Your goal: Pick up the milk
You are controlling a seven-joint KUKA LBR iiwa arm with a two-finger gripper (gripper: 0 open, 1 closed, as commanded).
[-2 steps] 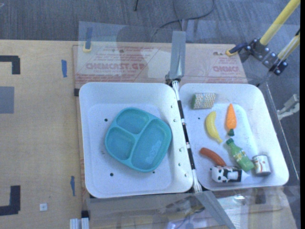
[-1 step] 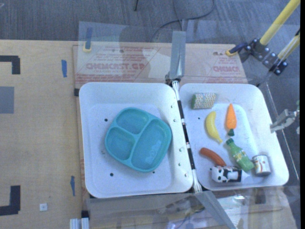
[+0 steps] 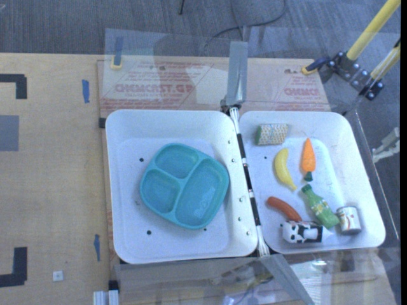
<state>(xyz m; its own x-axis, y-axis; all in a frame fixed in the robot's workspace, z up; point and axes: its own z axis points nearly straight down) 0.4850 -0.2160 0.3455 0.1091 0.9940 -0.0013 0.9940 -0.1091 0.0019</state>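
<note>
Fig.: cow-patterned milk carton [image 3: 301, 232] lying in rt bin [image 3: 362, 146]; cardboard [image 3: 156, 86] reads "CHEMCAST"; hand state: can't tell.

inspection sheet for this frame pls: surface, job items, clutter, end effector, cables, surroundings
Surface: two white bins, left bin and right bin, side by side on a wooden bench.
Job's things: milk carton, cow-patterned, lying near the right bin's front edge.
Clutter: teal divided plate in left bin; sponge, banana, carrot, sausage, green bottle, can in right bin.
End effector: nothing seen.
Cables: black cable looped on the floor behind.
Surroundings: grey carpet, yellow stand.
</note>
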